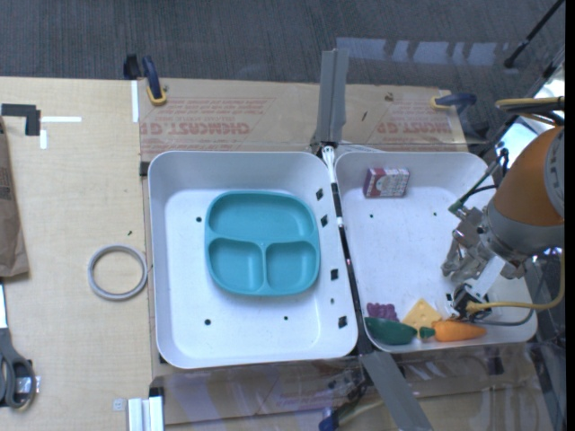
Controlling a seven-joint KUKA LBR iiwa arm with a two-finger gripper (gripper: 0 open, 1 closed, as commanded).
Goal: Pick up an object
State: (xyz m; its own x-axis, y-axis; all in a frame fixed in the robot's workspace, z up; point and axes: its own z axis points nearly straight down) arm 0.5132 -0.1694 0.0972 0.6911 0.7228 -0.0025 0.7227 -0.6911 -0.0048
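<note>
The right bin (404, 241) holds a pink carton (386, 182) near its back wall. Along its front edge lie purple grapes (382, 311), a yellow cheese wedge (420, 313), a green toy vegetable (391, 331) and an orange carrot (458, 331). My gripper (463, 281) hangs low at the bin's right side, just above and behind the carrot, pointing down and to the left. Nothing can be seen held in it.
The left bin (180, 312) carries a teal divided plate (263, 242) in its middle. A grey ring (118, 271) lies on the bench to the left, with scissors (16, 380) near the lower left corner. A yellow cable (503, 306) curves beside the gripper.
</note>
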